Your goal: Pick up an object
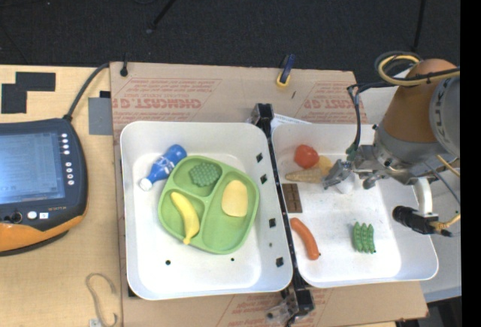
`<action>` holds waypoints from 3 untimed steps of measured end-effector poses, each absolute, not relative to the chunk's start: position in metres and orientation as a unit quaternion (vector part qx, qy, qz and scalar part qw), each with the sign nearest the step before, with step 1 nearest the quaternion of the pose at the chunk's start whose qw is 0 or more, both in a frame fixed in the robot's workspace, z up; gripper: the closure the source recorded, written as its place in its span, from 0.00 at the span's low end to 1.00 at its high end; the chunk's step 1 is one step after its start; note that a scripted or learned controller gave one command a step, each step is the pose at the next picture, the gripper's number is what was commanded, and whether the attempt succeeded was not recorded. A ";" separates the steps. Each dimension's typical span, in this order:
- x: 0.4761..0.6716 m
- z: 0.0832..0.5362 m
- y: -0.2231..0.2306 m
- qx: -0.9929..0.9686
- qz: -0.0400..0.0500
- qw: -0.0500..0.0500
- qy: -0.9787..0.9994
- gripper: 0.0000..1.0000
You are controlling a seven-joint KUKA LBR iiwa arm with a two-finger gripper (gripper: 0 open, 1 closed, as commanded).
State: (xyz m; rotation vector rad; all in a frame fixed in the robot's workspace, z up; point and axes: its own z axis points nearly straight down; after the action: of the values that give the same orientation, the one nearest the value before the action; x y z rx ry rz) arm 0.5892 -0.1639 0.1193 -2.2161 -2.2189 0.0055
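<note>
My gripper (337,176) hangs low over the upper middle of the right bin (409,261). It sits just right of a tan cone-shaped piece (301,177) and a small yellow piece (324,164). A red tomato (306,156) lies up and to the left of it. Nearer the front of the same bin lie an orange-red sausage (305,237) and a ridged green piece (364,237). I see nothing lifted off the bin floor.
The left bin (143,265) holds a green divided plate (218,239) with a banana (185,216), a broccoli (203,173) and a pale yellow piece (235,198); a blue and white bottle (161,166) lies beside it. A tablet (34,168) rests at far left.
</note>
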 end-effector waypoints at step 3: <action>0.584 0.156 -0.156 -0.707 -0.001 -0.001 -0.707 1.00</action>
State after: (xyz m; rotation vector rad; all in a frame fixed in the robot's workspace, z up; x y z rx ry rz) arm 0.5839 -0.1564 0.1555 -2.2223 -2.2225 -0.0019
